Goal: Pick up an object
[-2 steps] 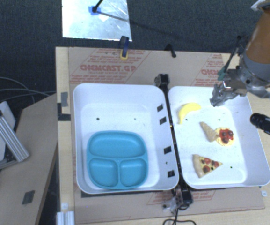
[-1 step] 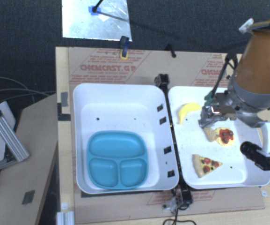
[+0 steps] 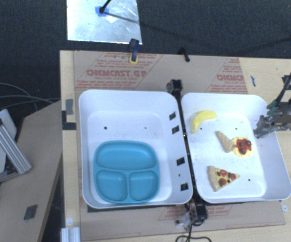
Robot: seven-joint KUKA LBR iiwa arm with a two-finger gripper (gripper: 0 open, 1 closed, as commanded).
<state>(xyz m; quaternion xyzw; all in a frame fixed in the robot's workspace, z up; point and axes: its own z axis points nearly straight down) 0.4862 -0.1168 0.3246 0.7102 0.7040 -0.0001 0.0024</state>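
Camera view: nearest in the right bin lies a pizza slice, its crust toward the left and its point aimed right, flat on the bin floor. Across the divider, the left bin holds a blue divided plate in its near half, two small compartments on the near side and one wide compartment farther back. Farther into the right bin sits a second wedge of food, and touching its right side is a round yellow piece topped with red. Farther still, toward the left of that bin, a yellow banana lies curved with one end pointing near. At the right rim of the right bin, level with the red-topped piece, the gripper reaches in from the right and hangs above the bin's edge, apart from every item; whether its jaws are spread or closed cannot be told from this angle, and nothing is seen between them.
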